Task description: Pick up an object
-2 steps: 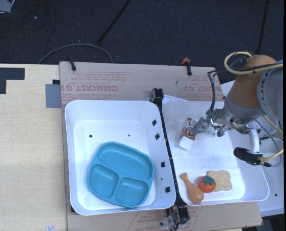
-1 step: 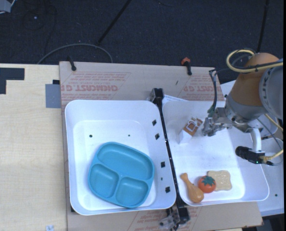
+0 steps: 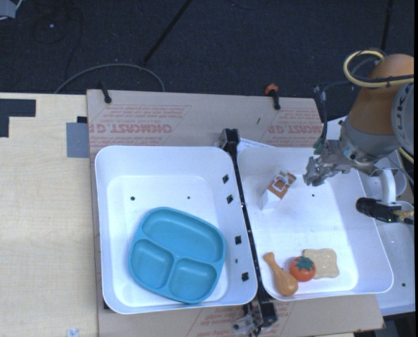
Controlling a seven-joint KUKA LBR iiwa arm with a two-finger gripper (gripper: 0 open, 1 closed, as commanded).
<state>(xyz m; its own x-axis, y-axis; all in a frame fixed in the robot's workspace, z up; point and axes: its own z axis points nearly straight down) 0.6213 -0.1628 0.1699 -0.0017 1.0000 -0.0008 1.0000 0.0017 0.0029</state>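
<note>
Right white bin (image 3: 367,258): one small brown-and-white carton (image 3: 280,185), one toy drumstick (image 3: 282,275), one tomato (image 3: 303,268), one toast slice (image 3: 322,262). Left bin: one blue divided plate (image 3: 176,253). Gripper (image 3: 315,175) beside carton.

1. Lighting is bright and even over the bench; the floor (image 3: 194,34) behind is dark.
2. The white bins (image 3: 166,167) are close to overexposed, with little surface detail.
3. Shadows are soft and short, as under the blue tray (image 3: 177,255).
4. Focus is fairly soft overall; small things look slightly blurred.
5. No edge distortion is evident.
</note>
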